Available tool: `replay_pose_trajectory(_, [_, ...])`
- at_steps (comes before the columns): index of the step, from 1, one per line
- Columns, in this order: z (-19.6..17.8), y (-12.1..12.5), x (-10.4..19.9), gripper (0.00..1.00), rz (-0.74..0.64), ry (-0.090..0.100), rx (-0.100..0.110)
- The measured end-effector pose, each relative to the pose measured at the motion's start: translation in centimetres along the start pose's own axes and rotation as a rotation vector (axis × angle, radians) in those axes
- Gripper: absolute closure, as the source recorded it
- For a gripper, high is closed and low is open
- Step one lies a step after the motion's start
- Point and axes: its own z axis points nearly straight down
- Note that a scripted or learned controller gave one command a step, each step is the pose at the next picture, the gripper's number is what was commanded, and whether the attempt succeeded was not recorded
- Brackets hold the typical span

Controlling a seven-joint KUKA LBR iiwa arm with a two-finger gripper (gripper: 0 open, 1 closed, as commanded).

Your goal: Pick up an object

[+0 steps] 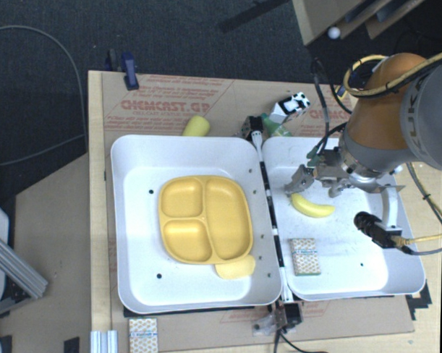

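In the right bin [398, 276] lies a small yellow banana [312, 206] near the bin's left side. A square patterned packet [305, 256] rests flat nearer the front of the same bin. My gripper [320, 184] hangs just beyond the banana, its two fingers spread open on either side with nothing between them. The left bin [133, 205] bears a yellow divided plate [205, 219], and a pale yellow piece [236, 267] pokes out from under the plate's front edge.
Behind the bins, on the cardboard, lie a yellow cylinder [196, 126], a black-and-white toy [291, 106] and a blue clamp [128, 70]. Another patterned packet [143, 334] sits in front of the left bin. Cables run along the arm at the right.
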Motion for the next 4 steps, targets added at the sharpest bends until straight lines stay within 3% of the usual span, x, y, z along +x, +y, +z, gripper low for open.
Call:
replay_pose_trajectory(1, [7.9, 1.0, -5.4, 0.0, 0.002, -0.001, 0.004])
replay_pose_trajectory(2, [6.9, 1.1, -5.3, 1.0, 0.002, -0.001, 0.0])
replay_pose_trajectory(3, [3.0, -3.5, -10.3, 1.0, 0.002, 0.0, 0.002])
replay_pose_trajectory(4, [0.0, 2.0, -2.8, 1.0, 0.0, 0.001, -0.001])
